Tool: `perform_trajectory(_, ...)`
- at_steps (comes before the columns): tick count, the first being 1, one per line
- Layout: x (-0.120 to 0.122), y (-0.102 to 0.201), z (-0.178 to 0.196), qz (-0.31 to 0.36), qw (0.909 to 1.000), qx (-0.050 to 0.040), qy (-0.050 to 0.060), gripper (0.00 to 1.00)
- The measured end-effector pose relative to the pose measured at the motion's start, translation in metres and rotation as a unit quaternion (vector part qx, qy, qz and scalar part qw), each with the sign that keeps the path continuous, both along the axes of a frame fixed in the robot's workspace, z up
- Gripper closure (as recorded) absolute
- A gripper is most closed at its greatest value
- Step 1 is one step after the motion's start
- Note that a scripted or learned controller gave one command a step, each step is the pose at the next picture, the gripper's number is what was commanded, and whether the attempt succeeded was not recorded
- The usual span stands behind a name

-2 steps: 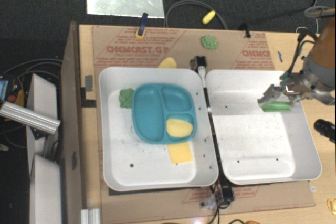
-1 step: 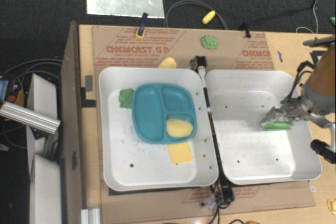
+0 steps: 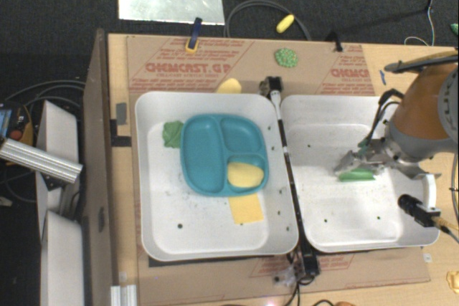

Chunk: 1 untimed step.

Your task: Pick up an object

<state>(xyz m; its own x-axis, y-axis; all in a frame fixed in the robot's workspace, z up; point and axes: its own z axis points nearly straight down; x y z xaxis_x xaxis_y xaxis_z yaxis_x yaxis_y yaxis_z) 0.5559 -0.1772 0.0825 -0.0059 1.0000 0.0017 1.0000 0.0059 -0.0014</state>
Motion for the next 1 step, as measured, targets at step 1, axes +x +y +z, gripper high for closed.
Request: perform_trajectory(1, 0.0010, -0.0017, 0.0127, -0.001, 1.0000, -0.0010, -0.003, 1.00)
